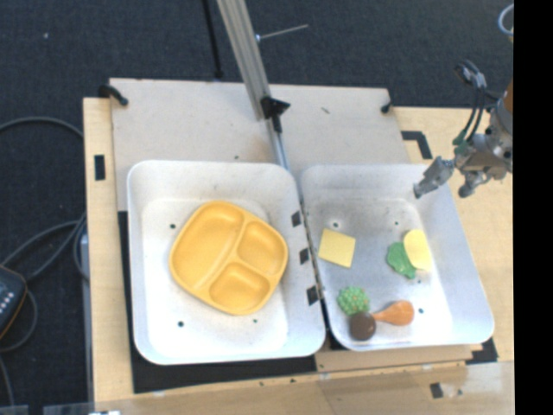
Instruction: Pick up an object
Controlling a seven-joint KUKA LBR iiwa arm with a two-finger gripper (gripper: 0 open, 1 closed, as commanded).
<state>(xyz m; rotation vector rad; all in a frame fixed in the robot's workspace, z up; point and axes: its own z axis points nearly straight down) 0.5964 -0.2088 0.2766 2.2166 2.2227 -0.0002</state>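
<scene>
Yellow cheese square [337,248], flat, prob. toy.

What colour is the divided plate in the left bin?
Yellow-orange plate, seen in the camera view.

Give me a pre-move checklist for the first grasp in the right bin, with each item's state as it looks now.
1. Gripper open: ok, its two fingers stand apart.
2. Gripper free of load: ok, nothing sits between the fingers.
3. Gripper over a target: not ok, it hangs at the right bin's upper right rim, away from every item.
4. An isolated target: ok, the yellow square lies alone on the bin floor.
5. Other items separable: not ok, the green leaf touches the yellow round piece, and the broccoli crowds the drumstick.
6. Fingers aligned to the square: cannot tell.
</scene>
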